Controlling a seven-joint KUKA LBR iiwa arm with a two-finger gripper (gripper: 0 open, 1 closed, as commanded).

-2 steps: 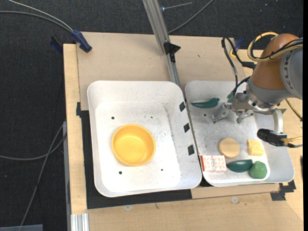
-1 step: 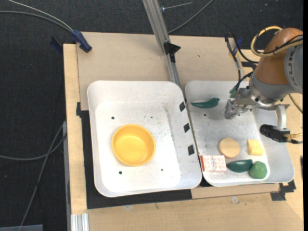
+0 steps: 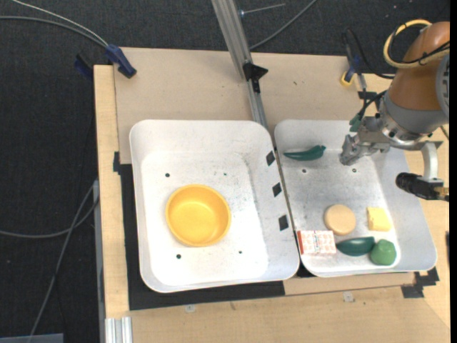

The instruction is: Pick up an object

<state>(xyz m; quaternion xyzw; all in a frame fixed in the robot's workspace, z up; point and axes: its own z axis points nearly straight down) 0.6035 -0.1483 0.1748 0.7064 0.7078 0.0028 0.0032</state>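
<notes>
My gripper (image 3: 350,156) hangs over the back part of the right bin (image 3: 357,199), just right of a dark green pepper-shaped piece (image 3: 305,151). Nothing shows between its fingers. Toward the bin's front lie a round tan disc (image 3: 340,219), a yellow block (image 3: 378,219), a small red-and-white box (image 3: 315,242), a dark green oblong piece (image 3: 355,246) and a light green lump (image 3: 383,253). A yellow bowl (image 3: 198,214) sits in the left bin (image 3: 207,148).
A slanted metal pole (image 3: 235,41) runs down from the top to the gap between the bins. Blue clamps (image 3: 121,61) hold the bench's back edge. A black part of the arm (image 3: 418,184) overhangs the right bin's right rim.
</notes>
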